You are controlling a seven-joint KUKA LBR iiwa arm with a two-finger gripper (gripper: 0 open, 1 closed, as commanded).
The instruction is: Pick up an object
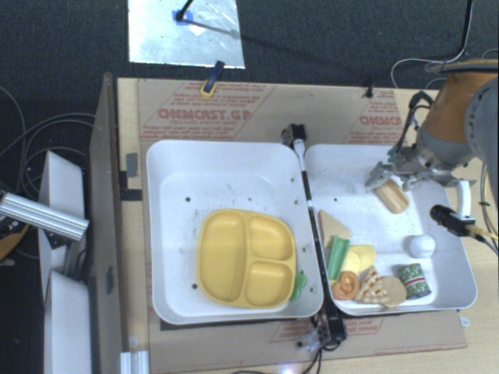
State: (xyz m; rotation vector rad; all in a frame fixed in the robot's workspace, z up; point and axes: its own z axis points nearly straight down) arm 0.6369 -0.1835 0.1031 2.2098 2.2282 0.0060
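Note:
My gripper [392,176] hangs low over the upper part of the right bin [343,170]. A tan, roll-shaped object [393,199] lies right under it, touching or nearly touching its tip. Whether the roll is held cannot be made out. Further down the right bin lie a white ball [422,246], a small green can [413,280], a pale cheese wedge [334,226], a green stick [337,257], a yellow block [361,257], an orange slice [346,286] and a waffle piece [373,289].
The left bin [195,170] carries a yellow divided plate [248,257], with a small green piece [299,287] at its right edge. A black divider [308,201] runs between the bins. A black part [450,220] juts out near the right bin's right wall.

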